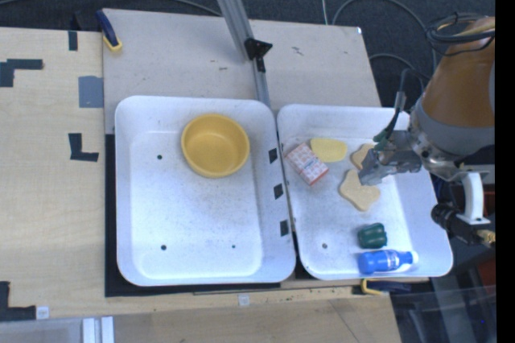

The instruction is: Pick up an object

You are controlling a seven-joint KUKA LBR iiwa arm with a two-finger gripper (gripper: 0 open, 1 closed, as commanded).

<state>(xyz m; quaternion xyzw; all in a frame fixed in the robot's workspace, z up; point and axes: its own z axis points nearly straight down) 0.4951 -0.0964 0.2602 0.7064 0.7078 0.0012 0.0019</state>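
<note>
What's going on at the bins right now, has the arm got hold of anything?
The arm's gripper is down in the right bin, over a tan, flat piece near the bin's middle. Nothing can be seen held. A small patterned box, a yellow piece, a green object and a blue bottle lie in that bin. The left bin holds a yellow bowl.

Yellow bowl point(215, 144) left bin point(137, 253); gripper point(375, 169) over right bin point(322, 261).

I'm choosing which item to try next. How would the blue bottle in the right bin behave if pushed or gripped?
The blue bottle lies on its side by the right bin's near rim, so a sideways push would probably roll it. Its rounded, smooth-looking body may slip between fingers. It looks like small plastic, likely light, though whether it is full cannot be told.
</note>
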